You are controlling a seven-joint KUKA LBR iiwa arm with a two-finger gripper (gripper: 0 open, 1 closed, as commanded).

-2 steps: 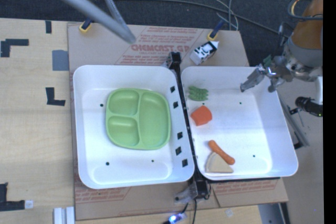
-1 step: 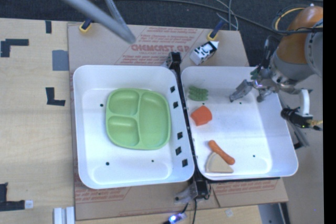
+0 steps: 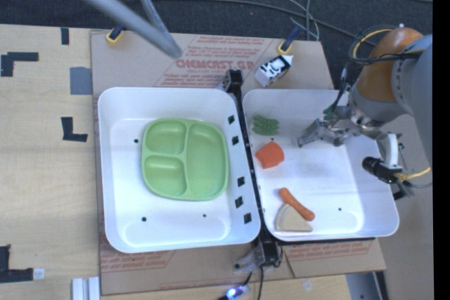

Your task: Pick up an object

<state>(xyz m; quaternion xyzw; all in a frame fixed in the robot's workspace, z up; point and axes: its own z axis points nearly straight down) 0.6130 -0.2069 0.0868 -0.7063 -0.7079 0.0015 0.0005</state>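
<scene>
I count two white bins on the bench, a left bin [image 3: 116, 172] and a right bin [image 3: 365, 211], touching along a black divider. My gripper [image 3: 313, 134] sits low over the right bin, near its far right side, reaching in from the arm [image 3: 394, 81] with its orange band. One thin finger [image 3: 308, 135] points left toward the bin's middle; I see nothing between the fingers, but whether they stand spread or closed I cannot tell from this angle. In the right bin I count four loose objects. One green leafy piece [image 3: 266, 125] lies to the left of the gripper, close to the divider. One orange-red block [image 3: 269, 154] lies left of the gripper and nearer the camera, just beside the green piece. One orange carrot-shaped stick [image 3: 297, 203] lies well nearer the camera than the gripper, and touches one tan wedge [image 3: 290, 220] at the near edge of the bin. None of the four touches the gripper. In the left bin I count one item, a green divided plate [image 3: 185, 158] with three compartments, well apart to the gripper's left. One small black-and-white object [image 3: 273, 68] lies on the cardboard beyond the bins.
</scene>
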